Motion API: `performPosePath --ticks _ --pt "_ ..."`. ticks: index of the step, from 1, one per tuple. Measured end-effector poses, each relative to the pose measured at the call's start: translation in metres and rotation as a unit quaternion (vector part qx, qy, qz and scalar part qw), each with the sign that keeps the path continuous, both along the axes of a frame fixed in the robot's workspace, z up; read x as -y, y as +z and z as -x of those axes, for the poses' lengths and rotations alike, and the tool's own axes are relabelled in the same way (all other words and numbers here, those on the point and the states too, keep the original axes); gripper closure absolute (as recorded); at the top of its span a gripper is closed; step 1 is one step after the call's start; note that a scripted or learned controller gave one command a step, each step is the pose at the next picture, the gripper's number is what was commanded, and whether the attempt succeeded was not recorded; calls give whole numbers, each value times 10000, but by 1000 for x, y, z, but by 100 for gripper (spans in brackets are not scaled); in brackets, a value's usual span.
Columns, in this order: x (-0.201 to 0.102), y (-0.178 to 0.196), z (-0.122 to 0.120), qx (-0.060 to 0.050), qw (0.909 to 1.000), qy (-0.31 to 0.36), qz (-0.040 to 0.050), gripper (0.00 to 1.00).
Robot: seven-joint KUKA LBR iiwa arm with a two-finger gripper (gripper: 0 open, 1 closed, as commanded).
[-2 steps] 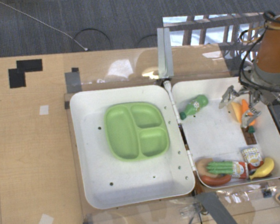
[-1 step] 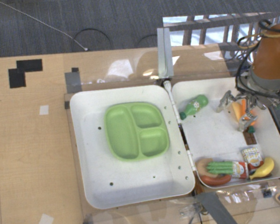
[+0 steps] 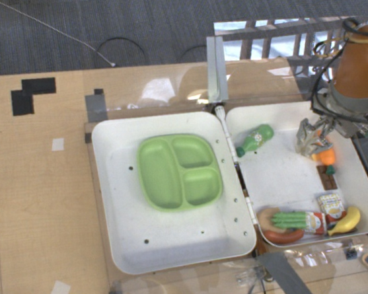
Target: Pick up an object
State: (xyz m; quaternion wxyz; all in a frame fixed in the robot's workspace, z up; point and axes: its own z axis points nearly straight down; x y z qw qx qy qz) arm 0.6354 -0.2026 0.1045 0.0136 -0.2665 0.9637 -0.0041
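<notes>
My gripper point(image 3: 312, 138) hangs low over the right side of the right bin point(image 3: 287, 177), under the arm's orange band point(image 3: 363, 68). An orange piece with a small green end point(image 3: 326, 157) lies just below and to the right of the gripper, touching or nearly touching it. A green bottle point(image 3: 255, 139) lies on its side at the bin's upper left, well apart from the gripper. Along the bin's near edge sit a banana point(image 3: 347, 221), a small carton point(image 3: 331, 205), a bundle of green stalks point(image 3: 295, 219) and a reddish sausage point(image 3: 283, 236).
The left bin point(image 3: 136, 242) holds a green divided plate point(image 3: 178, 171) in its middle. A metal divider point(image 3: 237, 170) runs between the two bins. A metal frame point(image 3: 270, 39) stands behind the right bin, with cables near the arm.
</notes>
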Motion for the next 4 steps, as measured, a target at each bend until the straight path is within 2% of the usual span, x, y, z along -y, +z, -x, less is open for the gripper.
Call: performPosePath --ticks 1,2,3,4 --pt "2 52 -3 -74 9695 2449 50 100" --pt "2 51 -3 -84 9696 2447 40 0" --pt "1 -3 21 -67 9758 2187 49 0" --pt "0 -8 18 -44 9766 2150 49 0"
